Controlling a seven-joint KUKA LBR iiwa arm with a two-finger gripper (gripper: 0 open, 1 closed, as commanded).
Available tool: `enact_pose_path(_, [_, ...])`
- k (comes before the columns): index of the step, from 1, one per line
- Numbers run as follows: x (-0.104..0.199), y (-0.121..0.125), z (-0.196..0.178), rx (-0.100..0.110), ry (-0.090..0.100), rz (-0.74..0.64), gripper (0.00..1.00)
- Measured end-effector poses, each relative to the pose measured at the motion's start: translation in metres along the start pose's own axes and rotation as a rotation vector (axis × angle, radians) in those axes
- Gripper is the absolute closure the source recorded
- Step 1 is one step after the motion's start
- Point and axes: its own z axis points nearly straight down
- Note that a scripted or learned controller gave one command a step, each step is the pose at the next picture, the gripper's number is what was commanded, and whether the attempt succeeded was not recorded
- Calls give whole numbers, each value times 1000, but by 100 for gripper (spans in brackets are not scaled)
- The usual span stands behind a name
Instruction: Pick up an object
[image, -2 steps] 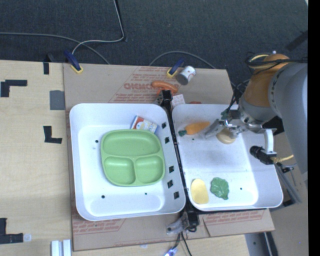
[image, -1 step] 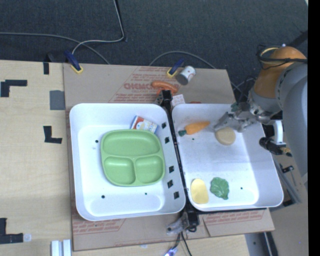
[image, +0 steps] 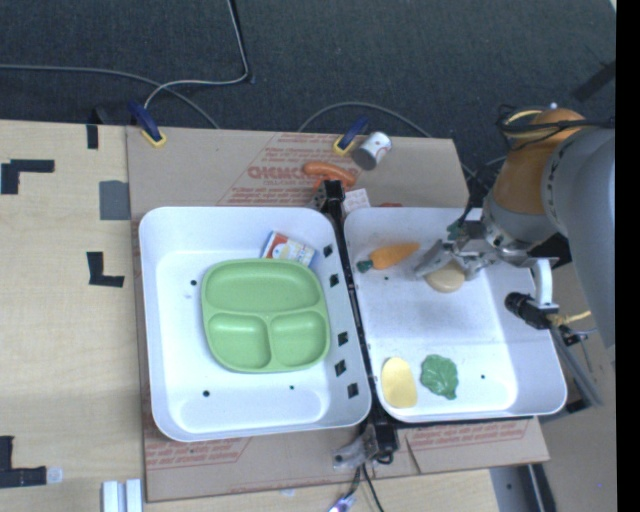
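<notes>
Camera view, and the grey arm (image: 570, 200) sweeps in from the right over the 2 white bins. Left bin (image: 170, 330) carries a green divided plate (image: 266, 312), with a small carton (image: 290, 247) tucked at its far edge. Right bin (image: 520, 385) holds a green leafy piece (image: 439, 375) beside a yellow piece (image: 398, 381) near the front wall. Gripper (image: 450, 266) sits low at the far side, fingers closed around a pale round object (image: 446, 279). Just left lies a carrot (image: 390, 256), long axis running left-right, green tip pointing left.
</notes>
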Motion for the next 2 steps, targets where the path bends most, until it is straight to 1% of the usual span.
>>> enact_pose_path(1, [-1, 2, -14, -7, -3, -1, 100])
enact_pose_path(2, [-1, 1, -12, -4, -3, 0, 0])
